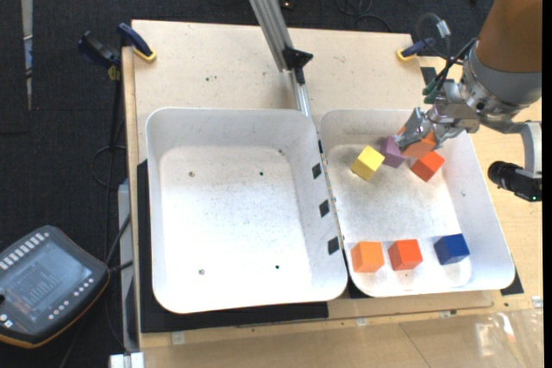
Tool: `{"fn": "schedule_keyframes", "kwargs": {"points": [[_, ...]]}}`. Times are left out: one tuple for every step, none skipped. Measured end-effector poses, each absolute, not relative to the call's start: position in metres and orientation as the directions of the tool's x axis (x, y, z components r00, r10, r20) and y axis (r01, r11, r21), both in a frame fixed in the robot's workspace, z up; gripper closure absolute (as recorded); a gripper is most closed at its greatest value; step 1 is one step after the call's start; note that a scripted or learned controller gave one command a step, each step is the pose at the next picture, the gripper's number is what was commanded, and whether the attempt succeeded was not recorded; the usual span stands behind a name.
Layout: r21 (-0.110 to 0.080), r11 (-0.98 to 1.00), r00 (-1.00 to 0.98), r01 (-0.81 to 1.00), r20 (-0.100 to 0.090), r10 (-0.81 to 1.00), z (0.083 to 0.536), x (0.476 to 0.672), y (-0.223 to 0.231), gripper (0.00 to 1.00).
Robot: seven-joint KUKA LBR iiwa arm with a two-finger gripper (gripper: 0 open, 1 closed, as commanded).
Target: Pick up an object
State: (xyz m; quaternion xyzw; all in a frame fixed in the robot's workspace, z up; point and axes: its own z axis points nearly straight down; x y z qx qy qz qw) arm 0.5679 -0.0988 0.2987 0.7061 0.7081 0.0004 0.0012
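Pincer hung low over the red cube and purple cube, seemingly to grab one; its grip state couldn't be told.

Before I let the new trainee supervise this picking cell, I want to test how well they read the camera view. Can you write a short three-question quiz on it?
1. True or false: all the blocks lie in the right bin.
2. Which block sits nearest the gripper? A) blue block B) red-orange block C) yellow block
3. Fill in: along the near edge of that bin the row reads, left to right, orange block, red block, then ____.

Key: 1 true; 2 B; 3 blue block.
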Motion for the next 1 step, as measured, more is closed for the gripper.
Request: {"fn": "schedule_keyframes", "kwargs": {"points": [[0.001,0.008,-0.008,1.0,0.001,1.0,0.2974,0.5796,-0.0462,1.0]]}}
